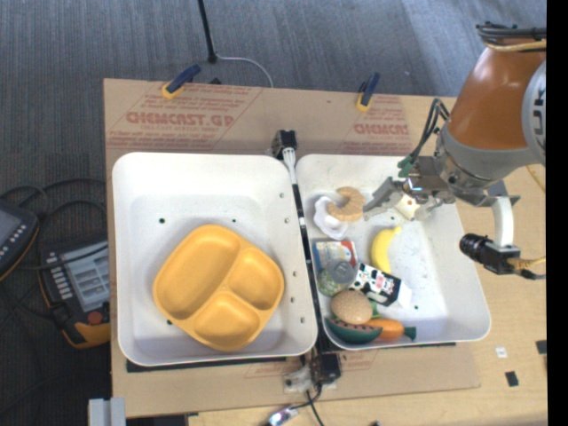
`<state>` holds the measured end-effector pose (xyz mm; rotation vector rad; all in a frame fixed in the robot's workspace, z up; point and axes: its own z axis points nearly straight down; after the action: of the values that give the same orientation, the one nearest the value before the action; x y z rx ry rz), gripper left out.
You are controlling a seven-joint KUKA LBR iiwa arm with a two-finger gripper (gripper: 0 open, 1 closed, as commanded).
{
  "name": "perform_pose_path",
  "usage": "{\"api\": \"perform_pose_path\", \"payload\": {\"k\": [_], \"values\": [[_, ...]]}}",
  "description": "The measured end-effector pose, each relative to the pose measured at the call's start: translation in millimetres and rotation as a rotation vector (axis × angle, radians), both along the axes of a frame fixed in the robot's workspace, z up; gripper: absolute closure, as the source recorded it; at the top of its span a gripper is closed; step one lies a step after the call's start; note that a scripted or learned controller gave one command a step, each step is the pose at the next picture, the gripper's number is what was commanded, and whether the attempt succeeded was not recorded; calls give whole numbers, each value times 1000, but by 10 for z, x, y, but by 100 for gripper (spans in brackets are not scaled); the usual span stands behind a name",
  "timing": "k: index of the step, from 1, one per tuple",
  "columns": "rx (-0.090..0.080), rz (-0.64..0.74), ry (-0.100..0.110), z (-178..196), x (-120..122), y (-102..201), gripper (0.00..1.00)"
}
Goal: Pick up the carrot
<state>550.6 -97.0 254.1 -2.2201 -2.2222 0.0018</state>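
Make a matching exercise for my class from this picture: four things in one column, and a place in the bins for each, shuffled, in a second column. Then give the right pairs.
Things
1. carrot
2. banana
3. yellow divided plate
4. end effector

Places
A. in the left bin
B. over the far part of the right bin, beside the bagel
C. at the near edge of the right bin, next to the green bowl
D. around the middle of the right bin, standing lengthwise

Pairs: 1-C, 2-D, 3-A, 4-B
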Motion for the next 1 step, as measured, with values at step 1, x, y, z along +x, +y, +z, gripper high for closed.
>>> {"api": "perform_pose_path", "payload": {"k": [1], "values": [[0, 1, 1, 95, 2, 3, 100]]}}
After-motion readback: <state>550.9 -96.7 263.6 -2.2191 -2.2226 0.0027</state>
